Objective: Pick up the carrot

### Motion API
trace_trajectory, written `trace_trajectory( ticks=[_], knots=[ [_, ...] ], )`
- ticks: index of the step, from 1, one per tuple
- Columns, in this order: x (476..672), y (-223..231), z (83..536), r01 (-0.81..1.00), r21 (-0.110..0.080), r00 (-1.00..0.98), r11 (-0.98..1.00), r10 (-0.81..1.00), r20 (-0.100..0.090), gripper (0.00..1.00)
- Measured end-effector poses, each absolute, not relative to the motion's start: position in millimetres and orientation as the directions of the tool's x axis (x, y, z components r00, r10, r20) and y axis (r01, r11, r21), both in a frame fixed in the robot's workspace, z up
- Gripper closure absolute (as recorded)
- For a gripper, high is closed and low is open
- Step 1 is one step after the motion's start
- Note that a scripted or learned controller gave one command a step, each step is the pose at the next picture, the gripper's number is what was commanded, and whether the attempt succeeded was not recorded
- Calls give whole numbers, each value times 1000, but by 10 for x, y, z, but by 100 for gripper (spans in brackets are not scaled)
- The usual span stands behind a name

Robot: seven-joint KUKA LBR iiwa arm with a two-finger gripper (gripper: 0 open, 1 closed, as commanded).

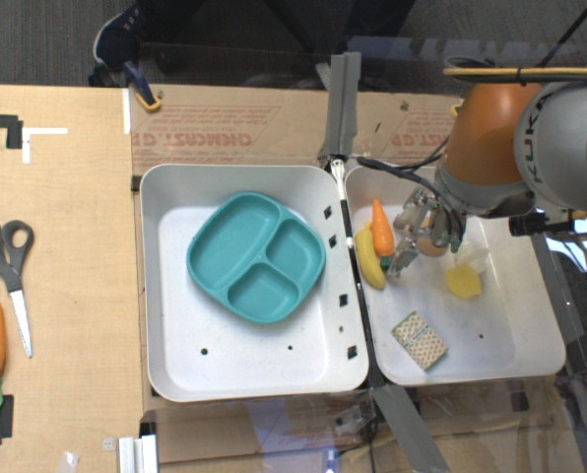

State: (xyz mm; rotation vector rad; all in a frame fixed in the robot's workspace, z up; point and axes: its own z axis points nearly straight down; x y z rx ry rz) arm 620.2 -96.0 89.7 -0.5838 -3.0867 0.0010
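Carrot [381,230] lies in right bin [510,353] beside banana [370,261] — gripper [409,244] hovers just right of it, finger state indiscernible.

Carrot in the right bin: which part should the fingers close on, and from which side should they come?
Probably the carrot is best gripped across its thick middle, coming from above. It lies lengthwise along the bin's left wall, green tip toward the far end, with the banana hard against its near end. The fingers would close across its width. The gripper is already beside it, to its right.
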Motion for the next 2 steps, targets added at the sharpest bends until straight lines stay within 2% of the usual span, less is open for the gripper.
trace_trajectory(
  ticks=[1,2],
  knots=[
    [6312,-920,903,356,-1,-934,934,356,-1,0],
    [6319,-917,970,354,-2,-935,935,354,0,100]
  ],
)
